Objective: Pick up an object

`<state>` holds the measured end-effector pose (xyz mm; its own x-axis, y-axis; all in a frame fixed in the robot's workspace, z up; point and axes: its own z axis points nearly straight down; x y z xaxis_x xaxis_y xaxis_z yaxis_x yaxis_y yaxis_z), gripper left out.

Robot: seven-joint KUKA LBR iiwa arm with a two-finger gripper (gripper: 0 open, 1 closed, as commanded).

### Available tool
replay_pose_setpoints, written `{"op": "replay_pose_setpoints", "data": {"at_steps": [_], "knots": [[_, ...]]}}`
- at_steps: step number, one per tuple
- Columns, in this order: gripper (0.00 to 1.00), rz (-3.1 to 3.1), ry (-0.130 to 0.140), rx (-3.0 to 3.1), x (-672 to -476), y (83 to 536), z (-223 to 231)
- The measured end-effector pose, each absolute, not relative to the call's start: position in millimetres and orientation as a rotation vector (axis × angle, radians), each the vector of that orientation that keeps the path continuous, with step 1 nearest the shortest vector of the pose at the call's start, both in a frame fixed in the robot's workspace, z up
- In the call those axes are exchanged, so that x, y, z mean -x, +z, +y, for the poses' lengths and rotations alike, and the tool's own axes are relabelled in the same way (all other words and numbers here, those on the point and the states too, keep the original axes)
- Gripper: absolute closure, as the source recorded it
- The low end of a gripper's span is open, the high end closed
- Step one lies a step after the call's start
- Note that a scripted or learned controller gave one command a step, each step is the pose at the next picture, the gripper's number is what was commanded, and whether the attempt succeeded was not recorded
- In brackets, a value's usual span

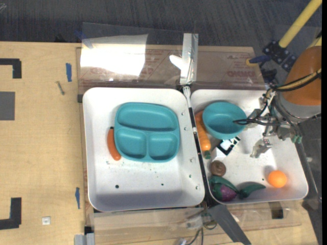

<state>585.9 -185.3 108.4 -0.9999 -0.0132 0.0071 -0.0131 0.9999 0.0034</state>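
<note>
Camera view: right bin (299, 175) holds a teal bowl (222, 119) near its back left corner (light, stiff, slick; pinch the rim) and an orange ball (277, 178) near its front right corner. Gripper (261, 148) hovers between them; open or closed, cannot tell.

We see 2 white bins side by side on a pale wooden bench (41, 152), the left bin (94, 152) and the right bin (299, 167) touching along their inner rims. Behind the left one lies a clear plastic sheet (115, 57) catching glare, and a silvery strip (189, 60) runs back from the seam. Brown cardboard (225, 65) sits behind the right bin. On the bench we count 2 black corner marks (14, 68) (14, 212), a grey square (6, 106) and 2 blue tape strips (68, 71) (77, 197). Dark carpet (153, 4) lies beyond.
</note>
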Motion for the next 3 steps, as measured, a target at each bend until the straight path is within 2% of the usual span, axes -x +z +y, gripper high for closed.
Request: {"op": "replay_pose_setpoints", "data": {"at_steps": [1, 2, 3], "knots": [[0.0, -3.153, 0.01, -0.04, -603.4, 95, -148], [0.0, -3.158, 0.036, 0.092, -596.6, 94, -138], [0.0, -3.122, 0.043, 0.453, -569.9, 92, -124]]}}
